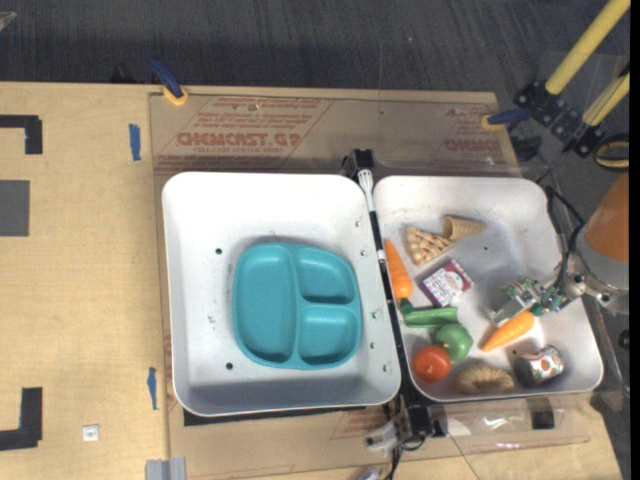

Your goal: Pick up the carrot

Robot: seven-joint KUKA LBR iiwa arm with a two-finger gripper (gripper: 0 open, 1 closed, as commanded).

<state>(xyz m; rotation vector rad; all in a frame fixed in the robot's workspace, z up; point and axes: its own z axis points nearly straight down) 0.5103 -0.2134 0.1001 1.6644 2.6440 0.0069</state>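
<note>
The arm reaches in from the right over the right bin (520, 196), and its tool (530, 301) sits low there, pinching the green top of a carrot (507, 331) whose orange body slants down toward the bin's front. A second carrot (398, 271) lies along that bin's left wall, beside a waffle cone (428, 243), a small purple packet (445, 284) and a tomato (432, 364). The left bin (200, 218) holds a teal divided plate (296, 304). Both bins rest on the bench (80, 268).
</note>
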